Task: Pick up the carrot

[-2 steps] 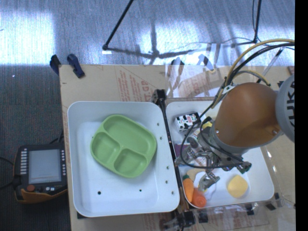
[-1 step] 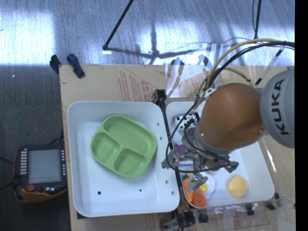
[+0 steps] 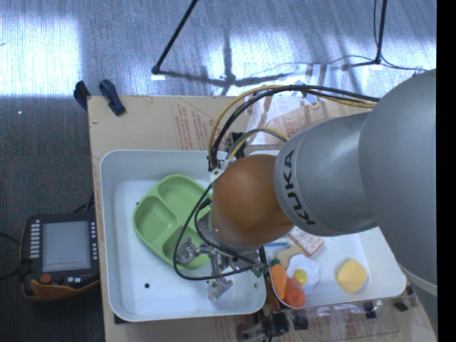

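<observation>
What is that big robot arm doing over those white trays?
The grey and orange arm is trying to pick up the carrot. Its tool hangs over the left bin, next to a green plate. The carrot lies in the right bin, at its left edge, beside a toy fried egg and a yellow block. Nothing is in the tool yet.

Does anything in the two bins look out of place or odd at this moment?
One thing: the gripper hangs over the left bin, beside the green divided plate, while the carrot lies in the right bin, next to the toy fried egg. Nothing looks spilled or broken.
</observation>
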`<state>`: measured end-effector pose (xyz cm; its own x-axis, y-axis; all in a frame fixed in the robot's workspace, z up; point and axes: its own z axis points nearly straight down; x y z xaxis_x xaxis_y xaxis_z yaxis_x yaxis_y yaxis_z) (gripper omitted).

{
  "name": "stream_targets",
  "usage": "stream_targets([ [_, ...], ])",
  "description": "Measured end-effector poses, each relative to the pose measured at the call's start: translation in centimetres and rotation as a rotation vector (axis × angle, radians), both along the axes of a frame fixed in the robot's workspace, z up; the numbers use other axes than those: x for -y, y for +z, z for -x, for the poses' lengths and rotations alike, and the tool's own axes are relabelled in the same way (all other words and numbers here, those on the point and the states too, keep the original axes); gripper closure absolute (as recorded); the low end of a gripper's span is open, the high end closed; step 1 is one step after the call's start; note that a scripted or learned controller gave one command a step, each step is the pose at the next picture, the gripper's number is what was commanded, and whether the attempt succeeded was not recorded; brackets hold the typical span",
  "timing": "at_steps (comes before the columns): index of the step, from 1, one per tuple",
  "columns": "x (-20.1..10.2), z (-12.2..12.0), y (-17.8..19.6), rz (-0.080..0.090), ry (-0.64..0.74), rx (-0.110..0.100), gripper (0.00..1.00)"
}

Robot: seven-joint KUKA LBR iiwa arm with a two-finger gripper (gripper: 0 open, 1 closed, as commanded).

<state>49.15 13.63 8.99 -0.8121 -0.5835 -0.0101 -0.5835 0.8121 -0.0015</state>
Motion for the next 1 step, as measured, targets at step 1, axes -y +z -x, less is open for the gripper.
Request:
stream_targets([
  [1,-6.77,-1.64,-0.03,0.003,-0.395,-0.004,0.00],
])
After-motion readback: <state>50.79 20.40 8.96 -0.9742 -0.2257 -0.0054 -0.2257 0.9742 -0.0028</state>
